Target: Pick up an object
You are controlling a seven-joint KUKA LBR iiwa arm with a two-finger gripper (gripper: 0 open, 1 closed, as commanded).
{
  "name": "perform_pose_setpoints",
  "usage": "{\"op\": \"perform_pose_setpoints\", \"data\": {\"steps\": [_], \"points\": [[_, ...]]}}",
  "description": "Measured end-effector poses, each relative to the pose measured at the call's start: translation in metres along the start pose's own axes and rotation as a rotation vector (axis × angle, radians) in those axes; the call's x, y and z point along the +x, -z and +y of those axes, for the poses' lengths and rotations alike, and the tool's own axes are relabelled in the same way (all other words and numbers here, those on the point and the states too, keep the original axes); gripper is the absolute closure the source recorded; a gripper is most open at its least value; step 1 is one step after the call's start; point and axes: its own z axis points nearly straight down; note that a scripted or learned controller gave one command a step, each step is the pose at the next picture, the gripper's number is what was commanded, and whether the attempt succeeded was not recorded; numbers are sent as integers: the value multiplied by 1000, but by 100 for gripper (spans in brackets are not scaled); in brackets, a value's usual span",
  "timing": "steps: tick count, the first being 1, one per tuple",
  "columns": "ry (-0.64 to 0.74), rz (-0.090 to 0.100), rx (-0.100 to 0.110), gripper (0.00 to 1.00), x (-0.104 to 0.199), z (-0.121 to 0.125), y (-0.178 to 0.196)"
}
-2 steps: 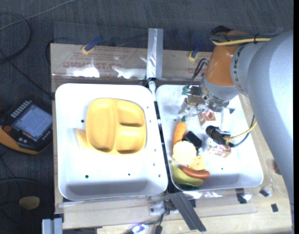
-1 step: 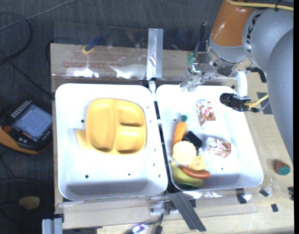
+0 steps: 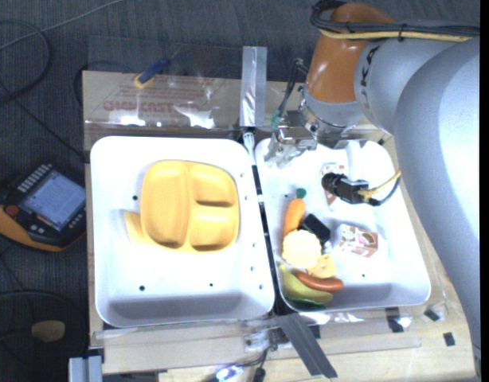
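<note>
Hovering over right bin point(image 3: 404, 289) far-left corner: gripper point(image 3: 288, 140); finger state cannot be determined. Toy carrot point(image 3: 293, 215) among piled food toys. Yellow divided tray point(image 3: 189, 204) in left bin point(image 3: 109, 293).

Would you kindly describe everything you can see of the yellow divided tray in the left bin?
The yellow divided tray looks like smooth, slightly glossy moulded plastic with rounded corners. It seems to lie upside down, its three compartments bulging upward: one long section on the view's left and two smaller ones on the right. It sits roughly in the middle of the left bin, slightly tilted, its lower left edge resting over a flat pale yellow piece. Nothing else touches it.
</note>
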Motion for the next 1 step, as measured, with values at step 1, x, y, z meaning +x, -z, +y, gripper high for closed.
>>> {"op": "perform_pose_setpoints", "data": {"steps": [1], "points": [[0, 0, -1, 0, 0, 0, 0]]}}
